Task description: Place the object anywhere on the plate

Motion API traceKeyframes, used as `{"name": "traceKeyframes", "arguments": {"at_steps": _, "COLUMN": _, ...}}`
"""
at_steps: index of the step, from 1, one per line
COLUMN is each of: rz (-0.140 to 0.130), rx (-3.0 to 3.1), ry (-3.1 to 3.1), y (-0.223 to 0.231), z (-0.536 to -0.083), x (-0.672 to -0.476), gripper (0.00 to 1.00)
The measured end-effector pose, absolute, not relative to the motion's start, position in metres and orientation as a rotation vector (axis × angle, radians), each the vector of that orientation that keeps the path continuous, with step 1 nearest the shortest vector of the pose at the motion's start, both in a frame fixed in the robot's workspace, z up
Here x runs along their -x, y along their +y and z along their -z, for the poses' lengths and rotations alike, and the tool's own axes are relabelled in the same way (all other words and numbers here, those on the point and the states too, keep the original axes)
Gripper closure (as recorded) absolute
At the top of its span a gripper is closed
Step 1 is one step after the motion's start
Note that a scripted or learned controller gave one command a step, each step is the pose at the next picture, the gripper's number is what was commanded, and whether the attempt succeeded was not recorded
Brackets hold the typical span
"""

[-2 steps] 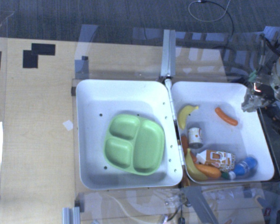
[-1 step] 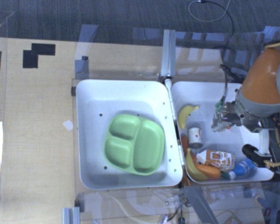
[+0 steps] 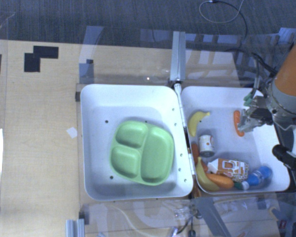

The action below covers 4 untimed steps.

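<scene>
A green divided plate (image 3: 142,152) lies in the left white bin (image 3: 93,132). My gripper (image 3: 247,122) hangs low over the upper right part of the right bin (image 3: 222,95). A small orange carrot-like piece (image 3: 237,118) lies right against the gripper's left side. Whether it is touching or gripped is unclear. The grey arm with its orange band (image 3: 292,70) reaches in from the right edge.
The right bin also holds a small yellow banana (image 3: 197,120), a little can (image 3: 205,143), an orange-and-white carton (image 3: 231,167), a carrot (image 3: 220,180), a larger banana (image 3: 202,174) and a blue-capped bottle (image 3: 256,177). A metal divider (image 3: 177,58) runs between the bins.
</scene>
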<state>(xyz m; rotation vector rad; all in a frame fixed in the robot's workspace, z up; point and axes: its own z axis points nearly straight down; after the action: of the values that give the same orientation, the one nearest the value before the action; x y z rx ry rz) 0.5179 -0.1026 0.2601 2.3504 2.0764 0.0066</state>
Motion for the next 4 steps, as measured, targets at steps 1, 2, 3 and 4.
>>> {"name": "traceKeyframes", "arguments": {"at_steps": 1, "rz": -0.003, "rx": -2.284, "ry": 2.155, "y": -0.018, "z": -0.206, "x": -0.522, "gripper": 1.00}}
{"name": "traceKeyframes", "arguments": {"at_steps": 2, "rz": -0.004, "rx": -2.111, "ry": 2.325, "y": 0.053, "z": -0.220, "x": -0.488, "gripper": 1.00}}
{"name": "traceKeyframes", "arguments": {"at_steps": 3, "rz": -0.004, "rx": -1.795, "ry": 2.576, "y": 0.038, "z": -0.202, "x": -0.488, "gripper": 1.00}}
{"name": "traceKeyframes", "arguments": {"at_steps": 4, "rz": -0.006, "rx": -1.444, "ry": 2.786, "y": 0.126, "z": -0.220, "x": -0.488, "gripper": 1.00}}
